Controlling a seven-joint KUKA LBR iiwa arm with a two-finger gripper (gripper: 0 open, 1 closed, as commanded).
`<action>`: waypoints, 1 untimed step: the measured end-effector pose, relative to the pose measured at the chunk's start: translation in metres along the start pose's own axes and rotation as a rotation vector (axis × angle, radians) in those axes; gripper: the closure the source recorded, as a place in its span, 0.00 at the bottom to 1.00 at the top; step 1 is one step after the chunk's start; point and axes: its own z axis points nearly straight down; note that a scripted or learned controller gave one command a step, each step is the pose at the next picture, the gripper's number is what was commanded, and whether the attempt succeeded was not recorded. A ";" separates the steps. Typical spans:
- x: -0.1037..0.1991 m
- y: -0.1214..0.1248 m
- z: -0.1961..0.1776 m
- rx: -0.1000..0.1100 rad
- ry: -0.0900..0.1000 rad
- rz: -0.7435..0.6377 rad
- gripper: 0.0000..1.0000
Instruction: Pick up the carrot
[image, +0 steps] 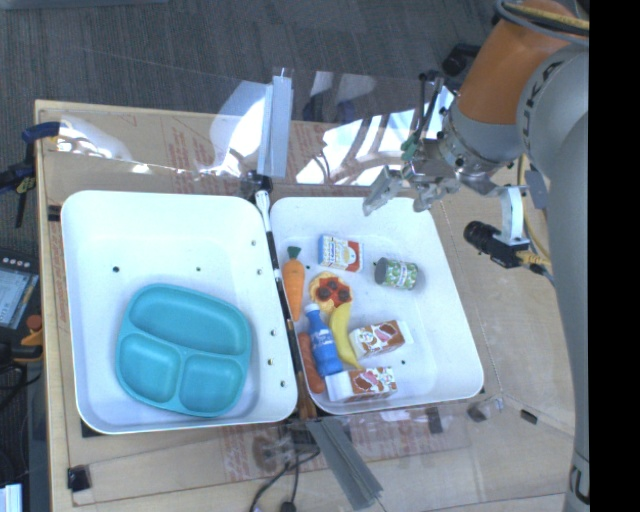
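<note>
End effector (400, 190): you see its two fingers spread apart above the far rim of the right bin (455, 300), with nothing between them.
Arm: it reaches in from the right, orange band (505, 60) above the wrist.
Table (130, 150): it carries two white bins side by side; the left bin (90, 240) holds a teal divided tray (185, 348).
Carrot (293, 283): you find it along the right bin's left wall, green top pointing away from you, beside a banana (344, 335) and a blue bottle (322, 342).
Carrot versus end effector: well apart, the carrot lying nearer you and to the left.

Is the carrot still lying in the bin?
Yes. The carrot lies flat in the right bin, along its left wall; the claw is apart above.
</note>
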 end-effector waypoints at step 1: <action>0.071 -0.028 0.101 0.002 -0.001 -0.066 0.00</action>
